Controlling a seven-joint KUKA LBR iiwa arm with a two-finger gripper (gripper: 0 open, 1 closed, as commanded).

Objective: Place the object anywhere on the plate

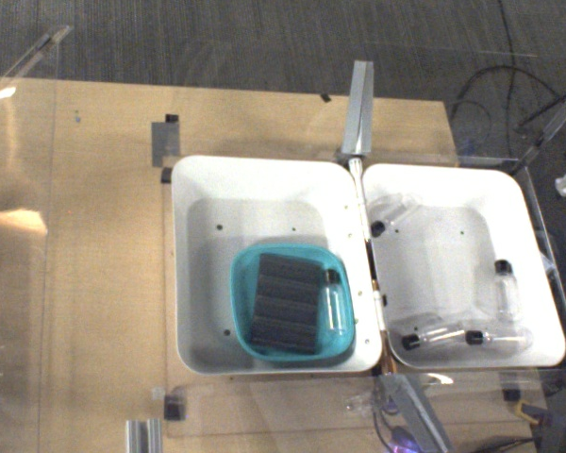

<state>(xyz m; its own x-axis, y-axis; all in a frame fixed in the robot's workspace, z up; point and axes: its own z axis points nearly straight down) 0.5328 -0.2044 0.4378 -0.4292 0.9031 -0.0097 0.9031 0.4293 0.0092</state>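
A teal plate (pixel 242 281) lies in the front half of the left bin (pixel 198 253). A dark ridged block (pixel 285 302) rests flat on it and covers most of its middle. A clear bottle with a black cap (pixel 334 306) lies along the plate's right side, next to the block, cap pointing to the back. Several more clear bottles with black caps lie in the right bin (pixel 453 243): one at the back left (pixel 390 214), one near the right wall (pixel 505 291), and two end to end along the front wall (pixel 432 334) (pixel 495 338).
A grey metal bar (pixel 358 111) stands behind the seam between the bins. Cables and black fixtures (pixel 547 130) crowd the bench's right edge. Small grey brackets (pixel 165 140) sit on the wooden bench beside the left bin.
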